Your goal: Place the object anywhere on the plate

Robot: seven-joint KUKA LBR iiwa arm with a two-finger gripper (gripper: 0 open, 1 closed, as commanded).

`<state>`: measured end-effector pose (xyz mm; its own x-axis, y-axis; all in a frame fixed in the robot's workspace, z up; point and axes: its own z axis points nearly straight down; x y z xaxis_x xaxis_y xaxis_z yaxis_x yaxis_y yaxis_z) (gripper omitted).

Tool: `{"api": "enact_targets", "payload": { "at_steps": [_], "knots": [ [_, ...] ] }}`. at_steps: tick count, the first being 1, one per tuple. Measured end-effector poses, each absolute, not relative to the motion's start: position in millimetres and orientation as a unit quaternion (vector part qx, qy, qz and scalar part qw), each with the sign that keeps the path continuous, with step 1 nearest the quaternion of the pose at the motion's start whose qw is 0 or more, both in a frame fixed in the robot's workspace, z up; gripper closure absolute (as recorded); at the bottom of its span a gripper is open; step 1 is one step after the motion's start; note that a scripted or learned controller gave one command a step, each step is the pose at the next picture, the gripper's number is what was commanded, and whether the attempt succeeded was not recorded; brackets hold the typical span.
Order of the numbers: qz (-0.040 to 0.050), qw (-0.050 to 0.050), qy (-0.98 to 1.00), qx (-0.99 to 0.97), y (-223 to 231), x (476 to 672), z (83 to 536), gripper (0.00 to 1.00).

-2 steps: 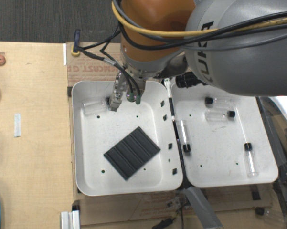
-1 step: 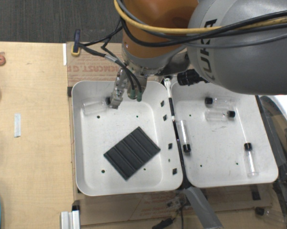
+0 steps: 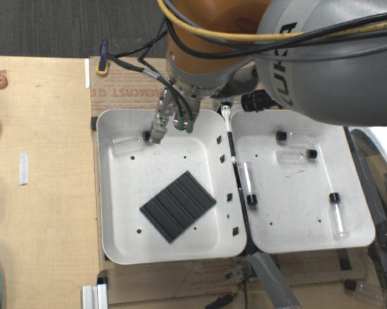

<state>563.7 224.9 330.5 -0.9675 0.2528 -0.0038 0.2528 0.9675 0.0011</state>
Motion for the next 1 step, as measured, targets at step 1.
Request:
{"api": "enact_targets", "payload": {
  "at_steps": [1],
  "knots": [
    [-0.0004,0.000,0.997,0.081,227.7,534.2,274.4,1.00]
  ]
}}
